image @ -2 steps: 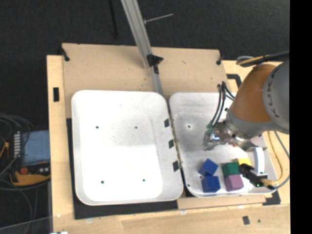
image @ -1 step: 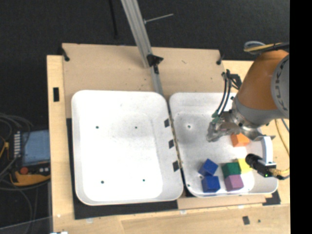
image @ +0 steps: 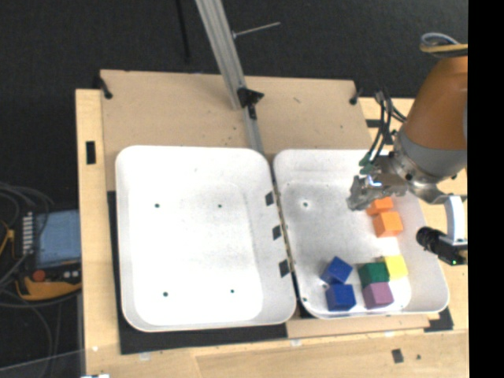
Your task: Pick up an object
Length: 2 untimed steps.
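Two blue cubes (image: 339, 283) lie nearest, low in the right bin (image: 315, 172); the tool (image: 364, 193) hangs just beside the orange blocks (image: 386, 217); its grip I cannot tell; centre over one block before descending.

A robotics lab: a plywood bench (image: 197, 109) with 2 white bins (image: 197, 235), an aluminium mast (image: 224, 42), loose cables (image: 24, 211).

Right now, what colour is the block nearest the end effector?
Orange block, beside the end effector; camera view.
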Each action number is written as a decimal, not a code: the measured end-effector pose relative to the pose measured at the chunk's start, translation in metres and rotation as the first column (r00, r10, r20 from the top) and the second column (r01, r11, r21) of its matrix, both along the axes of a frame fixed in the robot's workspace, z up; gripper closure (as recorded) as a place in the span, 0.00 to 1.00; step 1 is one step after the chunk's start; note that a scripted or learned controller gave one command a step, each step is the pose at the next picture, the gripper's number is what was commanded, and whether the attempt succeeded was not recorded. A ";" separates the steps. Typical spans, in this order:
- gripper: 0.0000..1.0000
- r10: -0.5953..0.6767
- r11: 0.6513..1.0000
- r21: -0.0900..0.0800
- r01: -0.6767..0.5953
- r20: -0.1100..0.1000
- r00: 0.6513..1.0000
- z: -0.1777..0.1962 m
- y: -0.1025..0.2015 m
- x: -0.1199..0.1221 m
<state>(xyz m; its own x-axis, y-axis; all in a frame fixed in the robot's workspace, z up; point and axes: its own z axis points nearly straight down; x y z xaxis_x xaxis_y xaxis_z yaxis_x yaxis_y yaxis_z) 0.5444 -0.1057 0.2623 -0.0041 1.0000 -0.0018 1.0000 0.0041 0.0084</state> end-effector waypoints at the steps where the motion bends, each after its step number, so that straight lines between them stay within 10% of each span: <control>1: 1.00 0.003 1.000 0.003 -0.003 -0.006 1.000 -0.001 0.059 0.016; 2: 1.00 0.003 1.000 0.002 -0.003 -0.008 1.000 -0.016 0.114 0.033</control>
